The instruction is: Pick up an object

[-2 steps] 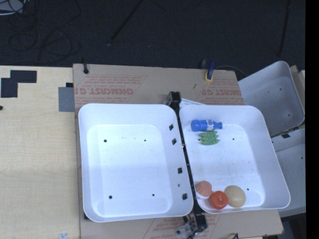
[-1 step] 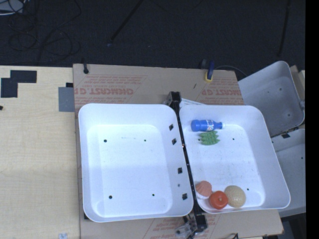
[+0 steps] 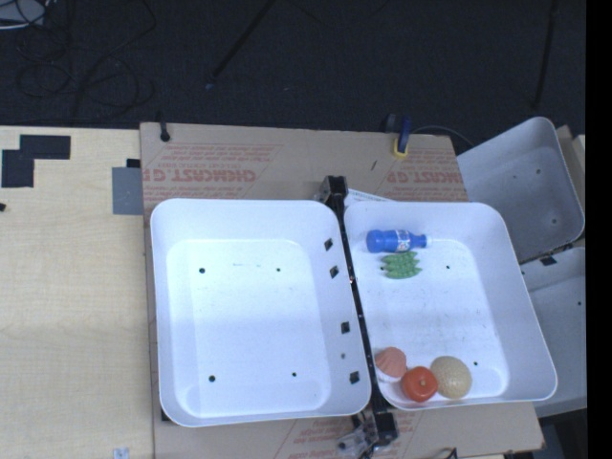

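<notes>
2 shallow white bins sit side by side on a sheet of brown cardboard (image 3: 287, 165) with red print, which lies on a pale wooden bench (image 3: 67, 304).

The left bin (image 3: 249, 323) shows a bare white floor with a few small dark dots. The right bin (image 3: 459, 318) holds all 5 loose things.

Taking the right bin as a clock face, a blue bottle (image 3: 395, 241) with a white cap lies on its side at about 11 o'clock, its cap pointing toward 3 o'clock. A small green, knobbly object (image 3: 402, 266) lies just beside it on the 6 o'clock side; whether they touch cannot be told.

The other 3 things cluster near the bin's rim at about 6 o'clock, well apart from the bottle. A pale pink object (image 3: 390, 360) sits toward 7 o'clock, next to the black clips that line the seam between the bins. A red-orange round fruit (image 3: 419, 383) sits at 6 o'clock, touching or nearly touching the pink one. A tan ball (image 3: 452, 376) sits just beside the fruit on its 3 o'clock side.

At the cardboard's 1 o'clock edge stands a small blue and yellow clamp (image 3: 402, 134). A tilted white panel (image 3: 521, 185) lies beyond the right bin at 2 o'clock.

Whether the gripper is spread or pressed together cannot be told.
</notes>
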`<state>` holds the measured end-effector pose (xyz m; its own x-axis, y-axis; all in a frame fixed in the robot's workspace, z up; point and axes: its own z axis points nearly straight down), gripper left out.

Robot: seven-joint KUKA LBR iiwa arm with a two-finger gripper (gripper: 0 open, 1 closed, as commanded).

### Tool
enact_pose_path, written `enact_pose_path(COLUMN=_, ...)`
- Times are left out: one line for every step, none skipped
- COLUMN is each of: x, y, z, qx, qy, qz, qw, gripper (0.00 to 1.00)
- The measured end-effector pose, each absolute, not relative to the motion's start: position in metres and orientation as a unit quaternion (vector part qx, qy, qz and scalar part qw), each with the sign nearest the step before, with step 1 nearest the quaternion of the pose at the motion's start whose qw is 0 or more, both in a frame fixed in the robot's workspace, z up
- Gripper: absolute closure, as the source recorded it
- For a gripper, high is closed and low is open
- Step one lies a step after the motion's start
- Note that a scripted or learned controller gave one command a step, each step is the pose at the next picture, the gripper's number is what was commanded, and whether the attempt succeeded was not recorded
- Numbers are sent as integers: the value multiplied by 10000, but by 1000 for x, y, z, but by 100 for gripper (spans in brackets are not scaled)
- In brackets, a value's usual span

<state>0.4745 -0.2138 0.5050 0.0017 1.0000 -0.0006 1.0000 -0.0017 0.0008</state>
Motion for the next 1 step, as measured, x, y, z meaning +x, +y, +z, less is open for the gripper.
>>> enact_pose_path(x=477, y=-214, z=513, qx=7067, qy=7075, qz=-11, qw=-6, gripper=100)
